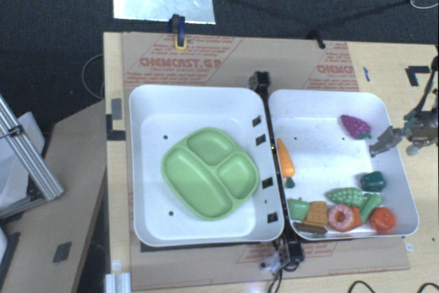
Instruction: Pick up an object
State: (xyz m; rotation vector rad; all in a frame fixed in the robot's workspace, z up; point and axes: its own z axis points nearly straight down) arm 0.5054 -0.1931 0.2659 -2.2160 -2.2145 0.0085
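Observation:
The right bin [312,110] holds toy food. A bunch of purple grapes [355,125] lies at its far right and an orange carrot [285,160] along its left wall. Piled at the near edge are a dark green pepper [372,181], a knobbly green vegetable [346,196], a pink donut [341,217], a red tomato [383,219] and a tan waffle [317,213]. My gripper [396,145] hangs over the bin's right rim, just right of the grapes and above the pepper. It is open, and nothing is between its fingers [381,141].
The left bin [154,113] holds a light green divided plate [209,173]. A black clip strip [269,147] joins the two bins. Cardboard [206,62] lies under them, and an aluminium frame [24,154] stands at the left.

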